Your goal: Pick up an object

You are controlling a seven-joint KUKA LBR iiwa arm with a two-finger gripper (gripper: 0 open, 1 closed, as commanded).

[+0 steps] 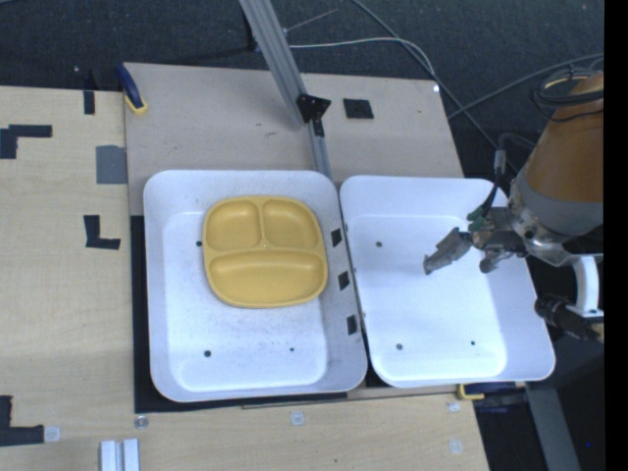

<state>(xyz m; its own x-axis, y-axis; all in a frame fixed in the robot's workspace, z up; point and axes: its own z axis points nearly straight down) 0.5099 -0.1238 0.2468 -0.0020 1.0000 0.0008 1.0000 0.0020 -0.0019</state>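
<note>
Yellow divided plate (pixel 265 251) in left bin (pixel 167 292) — well left of claw (pixel 461 251), claw over right bin (pixel 442 351), grip state can't tell

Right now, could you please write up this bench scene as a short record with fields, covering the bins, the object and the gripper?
object: yellow plastic divided plate, three compartments
object location: upper part of the left white bin, lying flat
right white bin: gripper above its upper right part
gripper: two-finger gripper, nothing seen between its fingers
gripper to plate: apart, in separate bins
task status: plate not yet picked up
</note>
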